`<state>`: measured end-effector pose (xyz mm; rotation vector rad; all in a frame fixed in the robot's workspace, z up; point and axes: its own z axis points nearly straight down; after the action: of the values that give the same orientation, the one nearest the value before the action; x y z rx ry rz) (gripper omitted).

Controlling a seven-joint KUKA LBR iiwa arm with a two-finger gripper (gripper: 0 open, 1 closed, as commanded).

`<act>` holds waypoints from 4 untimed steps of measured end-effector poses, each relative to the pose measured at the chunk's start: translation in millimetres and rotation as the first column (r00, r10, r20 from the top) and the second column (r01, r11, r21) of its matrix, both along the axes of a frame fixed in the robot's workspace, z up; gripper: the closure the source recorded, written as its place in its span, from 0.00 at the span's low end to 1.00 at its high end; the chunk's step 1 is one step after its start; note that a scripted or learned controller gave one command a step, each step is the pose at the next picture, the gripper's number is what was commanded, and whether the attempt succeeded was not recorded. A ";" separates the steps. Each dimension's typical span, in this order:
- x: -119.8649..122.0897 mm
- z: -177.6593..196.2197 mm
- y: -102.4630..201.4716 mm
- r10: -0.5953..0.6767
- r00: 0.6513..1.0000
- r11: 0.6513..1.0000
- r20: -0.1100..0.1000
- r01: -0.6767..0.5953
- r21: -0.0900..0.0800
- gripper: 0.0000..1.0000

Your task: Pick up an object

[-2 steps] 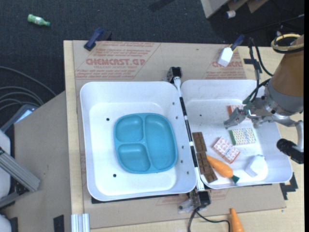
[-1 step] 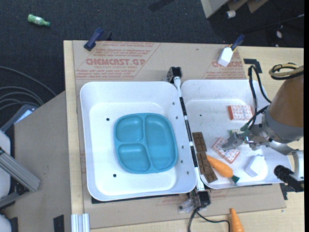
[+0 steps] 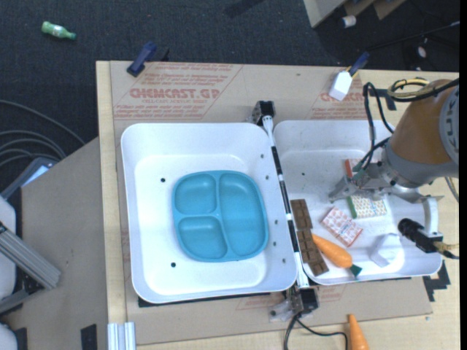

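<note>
Two white bins on a bench: left bin (image 3: pixel 139 195) held a blue plate (image 3: pixel 219 215); gripper (image 3: pixel 356 188), state indiscernible, hovered over right bin (image 3: pixel 306 141) near a carrot (image 3: pixel 334 251)

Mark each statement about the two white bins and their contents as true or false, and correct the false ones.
1. The blue divided plate lies in the left bin. True.
2. The toy carrot rests on the blue divided plate. False: it lies in the right bin, near that bin's front edge.
3. The chocolate bar lies along the right bin's left side, next to the divider between the bins. True.
4. The gripper hangs over the left bin. False: it is over the right bin, close to the checkered packet.
5. The blue divided plate has four compartments. False: it has three.
</note>
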<state>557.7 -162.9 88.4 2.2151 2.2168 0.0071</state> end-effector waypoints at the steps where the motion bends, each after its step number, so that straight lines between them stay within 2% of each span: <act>1: 1.4 11.4 -1.6 -0.002 1.000 1.000 0.006 0.002 -0.004 1.00; 2: -57.8 27.9 -28.8 -0.002 1.000 1.000 -0.011 0.002 0.003 1.00; 3: -2.4 91.1 30.6 0.001 1.000 1.000 -0.008 -0.001 0.003 1.00; 4: 68.7 37.6 -8.2 -0.001 1.000 1.000 -0.008 0.001 0.001 1.00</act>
<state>626.4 -171.1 126.0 2.2205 2.2211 -0.0008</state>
